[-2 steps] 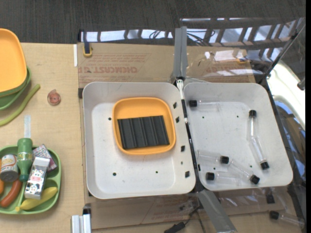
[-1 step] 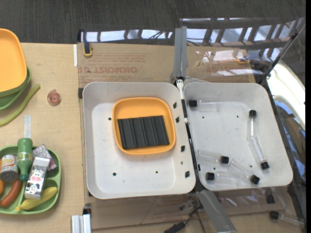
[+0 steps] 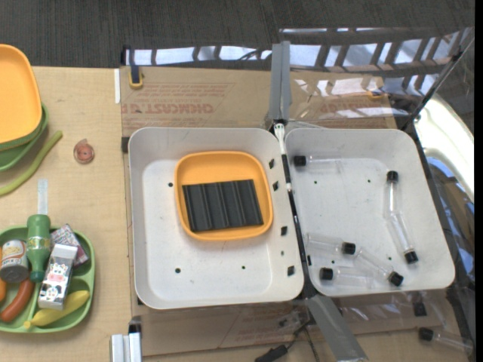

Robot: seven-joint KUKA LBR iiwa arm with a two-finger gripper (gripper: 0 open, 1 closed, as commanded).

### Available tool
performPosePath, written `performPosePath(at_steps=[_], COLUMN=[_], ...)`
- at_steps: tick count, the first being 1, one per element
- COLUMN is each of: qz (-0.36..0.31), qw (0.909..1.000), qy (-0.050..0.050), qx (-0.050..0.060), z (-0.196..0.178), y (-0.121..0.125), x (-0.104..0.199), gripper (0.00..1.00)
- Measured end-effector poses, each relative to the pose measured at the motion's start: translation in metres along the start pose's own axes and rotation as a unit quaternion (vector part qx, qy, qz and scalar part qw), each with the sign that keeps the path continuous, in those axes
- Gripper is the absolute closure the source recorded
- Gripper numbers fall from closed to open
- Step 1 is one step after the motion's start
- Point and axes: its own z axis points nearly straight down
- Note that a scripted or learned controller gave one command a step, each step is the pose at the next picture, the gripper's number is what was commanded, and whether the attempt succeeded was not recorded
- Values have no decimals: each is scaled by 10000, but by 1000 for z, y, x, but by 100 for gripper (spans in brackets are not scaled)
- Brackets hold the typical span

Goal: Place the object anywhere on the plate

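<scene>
An orange plate (image 3: 223, 164) sits in the left white bin (image 3: 158, 262), toward its back. A dark grey ribbed rectangular object (image 3: 223, 205) lies flat on the plate, covering its middle and front part. In the right white bin (image 3: 362, 194) lie several clear plastic tubes with black caps (image 3: 400, 217), scattered along the right side and the front.
Left of the bins, on the wooden bench, stands a green tray (image 3: 75, 308) with toy food and a green bottle (image 3: 38, 243). An orange and green plate stack (image 3: 15, 104) is at the far left. Cardboard (image 3: 196, 104) lies behind the bins.
</scene>
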Motion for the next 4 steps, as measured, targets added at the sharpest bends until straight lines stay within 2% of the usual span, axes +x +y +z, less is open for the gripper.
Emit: performPosePath(at_steps=[2, 3, 4], qz=[-829, -1657, -2069], qw=[9966, 9862, 9784], qy=[2, 3, 3], qx=[-1, -2, -3], z=[0, 0, 1], y=[0, 0, 0], x=[0, 0, 0], gripper=[0, 0, 0])
